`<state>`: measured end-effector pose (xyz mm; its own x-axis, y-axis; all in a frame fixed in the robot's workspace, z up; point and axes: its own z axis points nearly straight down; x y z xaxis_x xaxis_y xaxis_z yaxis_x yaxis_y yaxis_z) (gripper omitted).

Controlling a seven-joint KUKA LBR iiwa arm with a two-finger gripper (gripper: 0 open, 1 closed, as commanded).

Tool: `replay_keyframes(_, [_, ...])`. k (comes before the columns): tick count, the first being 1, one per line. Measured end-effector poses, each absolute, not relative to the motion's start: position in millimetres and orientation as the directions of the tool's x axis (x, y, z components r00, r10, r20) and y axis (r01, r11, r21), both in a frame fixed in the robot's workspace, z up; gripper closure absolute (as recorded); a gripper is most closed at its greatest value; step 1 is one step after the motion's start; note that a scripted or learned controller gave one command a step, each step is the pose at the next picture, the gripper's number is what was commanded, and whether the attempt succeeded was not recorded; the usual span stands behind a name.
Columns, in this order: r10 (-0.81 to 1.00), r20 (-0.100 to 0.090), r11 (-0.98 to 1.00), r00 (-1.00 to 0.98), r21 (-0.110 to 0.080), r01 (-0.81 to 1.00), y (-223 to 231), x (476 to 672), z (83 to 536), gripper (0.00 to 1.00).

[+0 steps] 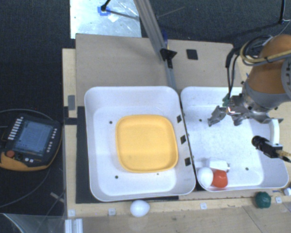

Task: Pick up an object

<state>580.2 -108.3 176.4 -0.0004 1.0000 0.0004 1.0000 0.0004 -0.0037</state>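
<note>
step: approach for pick | tool: spread wide, nothing between its fingers, above right bin | targets: orange ball, white egg in near corner | advice: centre over one, descend straight, avoid rim

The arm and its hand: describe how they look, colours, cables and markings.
The arm is grey, with a rounded orange band above the wrist. Black cables loop beside the orange part. The hand is dark grey metal with two fingers, and a small red light glows at its base. A white piece with a black cylinder sits below the wrist.
</note>
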Motion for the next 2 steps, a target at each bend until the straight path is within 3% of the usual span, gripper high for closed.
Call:
replay_keyframes(1, [1.0, 0.001, 0.001, -0.001, -0.004, 1.0, -99.2, 583.8, 122.4, 0.0])
replay_keyframes(2, [1.0, 0.0, 0.0, 0.0, 0.002, 1.0, -99.7, 585.3, 135.3, 1.0])
